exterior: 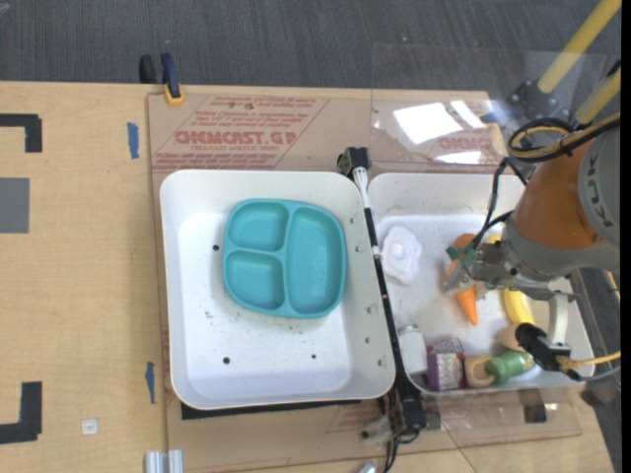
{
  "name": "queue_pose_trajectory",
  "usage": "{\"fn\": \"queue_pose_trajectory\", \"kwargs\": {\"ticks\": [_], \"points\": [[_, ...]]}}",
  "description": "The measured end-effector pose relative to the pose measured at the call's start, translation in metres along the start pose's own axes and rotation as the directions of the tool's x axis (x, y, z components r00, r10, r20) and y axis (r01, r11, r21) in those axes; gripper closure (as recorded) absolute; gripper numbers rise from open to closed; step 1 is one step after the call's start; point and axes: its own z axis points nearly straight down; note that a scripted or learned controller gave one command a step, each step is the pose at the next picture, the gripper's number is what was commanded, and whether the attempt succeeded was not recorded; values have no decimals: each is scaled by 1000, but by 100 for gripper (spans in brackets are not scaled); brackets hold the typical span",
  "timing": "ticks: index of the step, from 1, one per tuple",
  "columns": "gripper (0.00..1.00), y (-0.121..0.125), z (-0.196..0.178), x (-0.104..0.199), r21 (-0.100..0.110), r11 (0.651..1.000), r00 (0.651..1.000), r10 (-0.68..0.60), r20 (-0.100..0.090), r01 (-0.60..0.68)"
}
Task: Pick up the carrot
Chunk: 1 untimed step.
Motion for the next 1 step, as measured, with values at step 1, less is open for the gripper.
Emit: {"fn": "queue_pose_trajectory", "kwargs": {"ticks": [1], "points": [[100, 39, -85, 94, 19, 980, 980, 198, -9, -198]]}}
